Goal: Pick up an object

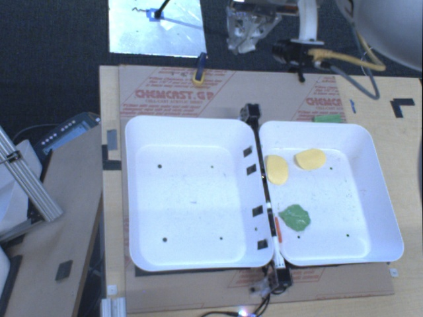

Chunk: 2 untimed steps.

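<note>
In the right bin [377, 177] lie three flat objects. A yellow oval piece [277, 170] rests near the bin's left wall, a second yellow piece [310, 158] lies just to its right, and a green leaf-shaped piece [295, 217] sits lower down. My gripper [247, 33] hangs high at the top of the camera view, above the bench's back edge and well away from both bins. Nothing shows between its fingers.
The left bin [139, 177] stands beside the right one, joined along a black clipped divider [258, 177]. A shiny metal plate [156, 16] lies beyond the bench at top left. A yellow clip [198, 79] sits on the board. A grey rail [26, 183] is at far left.
</note>
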Tool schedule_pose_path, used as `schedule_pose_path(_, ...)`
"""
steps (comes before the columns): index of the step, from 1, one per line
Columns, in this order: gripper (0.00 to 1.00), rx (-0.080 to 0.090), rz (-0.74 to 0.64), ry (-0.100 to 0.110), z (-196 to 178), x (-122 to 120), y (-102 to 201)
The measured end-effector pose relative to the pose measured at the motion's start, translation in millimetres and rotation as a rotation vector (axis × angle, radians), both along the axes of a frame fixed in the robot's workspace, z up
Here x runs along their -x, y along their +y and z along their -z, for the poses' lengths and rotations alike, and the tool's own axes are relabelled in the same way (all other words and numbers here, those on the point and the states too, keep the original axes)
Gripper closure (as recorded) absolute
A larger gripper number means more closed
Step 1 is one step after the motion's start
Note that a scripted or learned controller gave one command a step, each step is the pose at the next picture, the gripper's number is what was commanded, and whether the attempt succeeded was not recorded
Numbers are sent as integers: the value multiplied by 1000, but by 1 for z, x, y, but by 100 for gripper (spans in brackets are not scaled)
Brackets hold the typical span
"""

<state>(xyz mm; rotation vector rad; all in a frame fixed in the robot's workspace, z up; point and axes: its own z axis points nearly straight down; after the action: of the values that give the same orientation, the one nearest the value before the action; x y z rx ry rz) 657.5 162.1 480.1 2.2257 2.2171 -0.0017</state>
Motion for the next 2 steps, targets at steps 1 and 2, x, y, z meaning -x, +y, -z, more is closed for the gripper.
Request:
schedule_pose_path(1, 100, 1, 1, 0, 42, -11, -75)
schedule_pose_path(2, 100, -5, -14, -6, -14, 63, -21)
